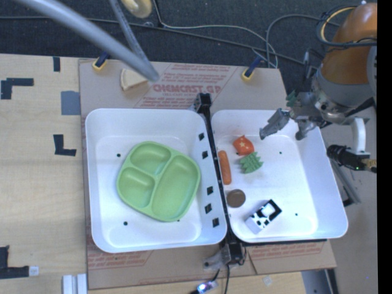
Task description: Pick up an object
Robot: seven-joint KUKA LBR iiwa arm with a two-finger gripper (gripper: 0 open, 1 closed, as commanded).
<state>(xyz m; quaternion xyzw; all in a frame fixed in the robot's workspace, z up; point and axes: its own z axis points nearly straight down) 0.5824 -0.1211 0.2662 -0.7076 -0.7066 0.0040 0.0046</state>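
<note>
Lying lengthwise beside the divider (211, 164), the orange carrot (225, 167) points up-frame; the spread claw (285, 127) hovers apart.

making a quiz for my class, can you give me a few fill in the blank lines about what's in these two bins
1. The green divided plate lies in the ____ bin.
2. The brown disc lies just below the ____ carrot.
3. The black and white block lies in the ____ bin.
4. The pincer hovers over the right bin's ____ edge.

Missing words: left; orange; right; top
</note>
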